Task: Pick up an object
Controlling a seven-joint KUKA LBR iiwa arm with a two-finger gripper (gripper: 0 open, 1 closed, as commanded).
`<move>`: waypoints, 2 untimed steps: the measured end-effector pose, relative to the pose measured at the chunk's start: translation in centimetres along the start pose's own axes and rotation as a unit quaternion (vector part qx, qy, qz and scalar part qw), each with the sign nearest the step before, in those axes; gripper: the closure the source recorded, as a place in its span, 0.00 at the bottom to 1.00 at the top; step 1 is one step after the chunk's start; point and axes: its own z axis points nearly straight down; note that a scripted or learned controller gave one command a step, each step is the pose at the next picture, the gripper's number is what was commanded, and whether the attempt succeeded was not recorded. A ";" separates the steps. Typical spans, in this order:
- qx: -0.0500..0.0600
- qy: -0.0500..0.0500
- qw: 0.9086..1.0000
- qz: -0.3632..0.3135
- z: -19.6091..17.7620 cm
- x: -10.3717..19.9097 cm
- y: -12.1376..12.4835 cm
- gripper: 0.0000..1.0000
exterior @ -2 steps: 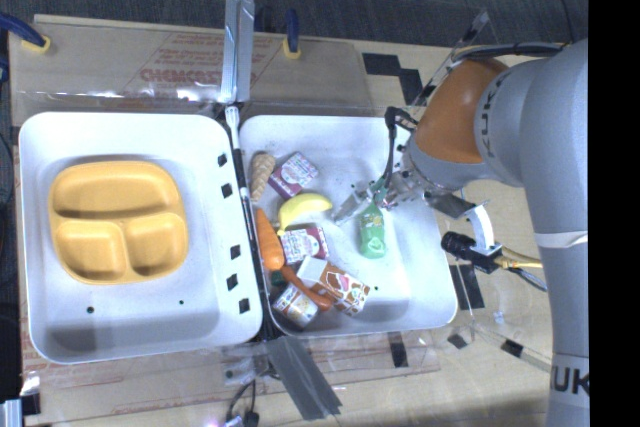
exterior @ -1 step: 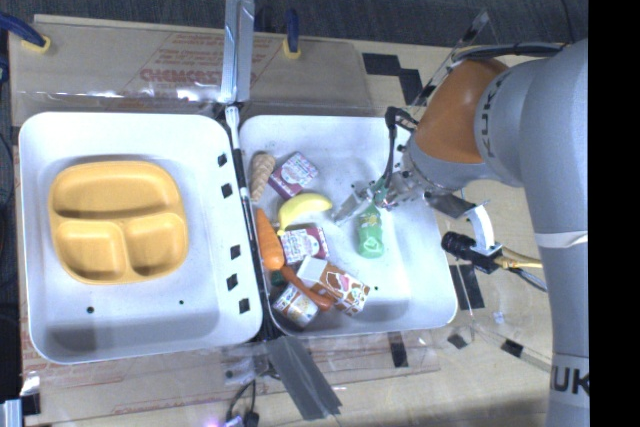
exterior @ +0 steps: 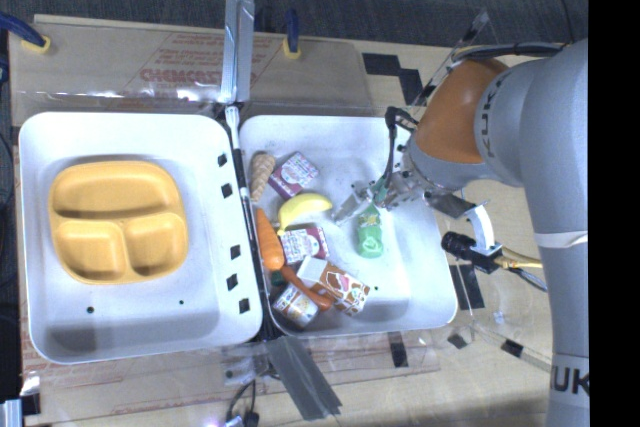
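Green bottle [exterior: 370,236] lies in the right bin [exterior: 420,300] just below the gripper [exterior: 372,198], jaws' state can't be told; probably light, stiff, slick plastic, so best pinched across its body.

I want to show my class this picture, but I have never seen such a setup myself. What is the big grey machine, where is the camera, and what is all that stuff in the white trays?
The grey machine with the orange band is a robot arm, reaching in from the right. One fixed camera looks down on the bench at a slant. Two shallow white bins sit side by side. The left bin holds a yellow divided tray. The right bin holds toy groceries: a banana, a carrot, a green bottle, an ice cream cone and small packets. The arm's tool hangs low just above the green bottle. Nothing can be seen held in it.
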 end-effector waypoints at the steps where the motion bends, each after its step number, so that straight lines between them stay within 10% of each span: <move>1: 0.000 0.000 1.000 0.000 0.0 0.0 0.0 0.00; 2: 0.002 0.002 0.998 -0.057 -3.4 0.9 -1.7 0.00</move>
